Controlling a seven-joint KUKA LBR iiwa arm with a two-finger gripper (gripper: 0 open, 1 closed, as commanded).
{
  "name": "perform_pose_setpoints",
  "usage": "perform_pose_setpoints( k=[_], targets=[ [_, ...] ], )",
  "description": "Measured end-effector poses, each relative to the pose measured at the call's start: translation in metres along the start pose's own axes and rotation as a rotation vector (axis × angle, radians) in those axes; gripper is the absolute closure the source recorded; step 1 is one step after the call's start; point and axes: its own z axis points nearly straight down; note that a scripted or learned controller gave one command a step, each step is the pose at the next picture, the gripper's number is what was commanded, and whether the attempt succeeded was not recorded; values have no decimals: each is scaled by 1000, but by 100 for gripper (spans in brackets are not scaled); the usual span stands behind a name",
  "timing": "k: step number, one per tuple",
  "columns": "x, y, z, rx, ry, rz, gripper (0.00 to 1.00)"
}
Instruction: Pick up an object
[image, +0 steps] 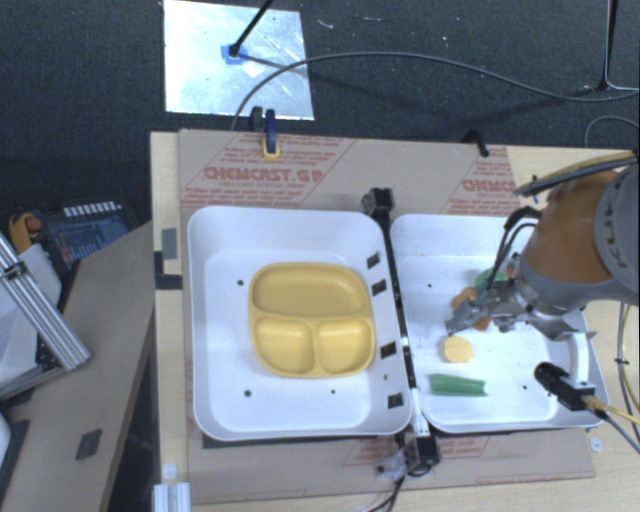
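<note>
I am watching the arm (585, 235) reaching in from three o'clock, its orange band sitting over the right bin (420, 240). The gripper (472, 312) is hanging low inside that bin, just left of the bin's middle. An orange piece (464, 298) is lying right at its tip, touching or nearly so, with something green (487, 279) showing just beside it at one o'clock; whether either sits in the grip I cannot tell. A round yellow piece (458, 349) is resting just below the gripper at six o'clock, apart from it. A green pod-shaped piece (458, 384) is lying flat further toward six o'clock, near the bin's front wall. In the left bin (215, 300), a yellow divided tray (310, 318) is sitting at the centre.
</note>
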Motion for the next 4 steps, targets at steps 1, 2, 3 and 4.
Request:
perform_pose_setpoints(
  k=[1, 2, 3, 4],
  targets=[
    [0, 1, 34, -3, 0, -1, 0],
    [0, 1, 22, -6, -2, -1, 100],
    [-9, 9, -32, -10, -3, -2, 100],
    [0, 10, -81, -11, -2, -4, 100]
  ],
)
